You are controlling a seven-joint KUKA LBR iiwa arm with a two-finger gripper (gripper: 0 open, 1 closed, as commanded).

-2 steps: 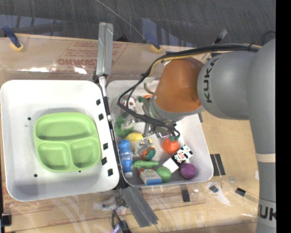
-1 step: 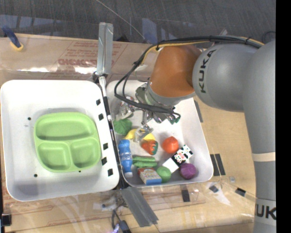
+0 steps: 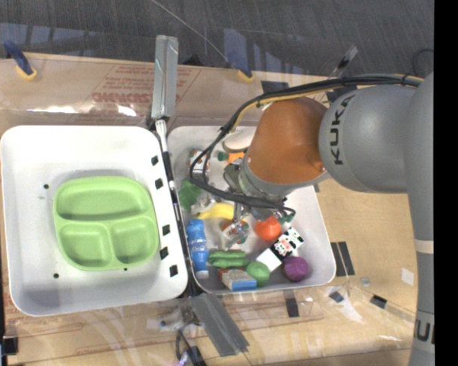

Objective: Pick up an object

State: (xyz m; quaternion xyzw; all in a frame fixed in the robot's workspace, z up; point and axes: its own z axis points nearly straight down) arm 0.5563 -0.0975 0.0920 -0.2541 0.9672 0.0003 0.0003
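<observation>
The arm reaches in from 3 o'clock and hangs low over the right bin (image 3: 324, 239). Its orange band hides the wrist, and the tool (image 3: 248, 218) sits down among the clutter near the bin's centre. The state of the tool cannot be told from this view, and no item is seen held by it. Judged from this, the pick is not yet done: the approach is made, but the grasp and the lift remain.

The candidate items lie packed together in the lower half of the right bin. Nearest the tool are a yellow piece (image 3: 216, 213) at its 9 o'clock and an orange ball (image 3: 268, 228) at its 4 o'clock. Further toward 6 o'clock lie a blue bottle (image 3: 197, 242), a green pod (image 3: 227, 258) and a purple ball (image 3: 295, 268). Which item is targeted cannot be told.

The left bin (image 3: 30, 204) carries a green divided tray (image 3: 103, 221), well apart from the tool.
</observation>
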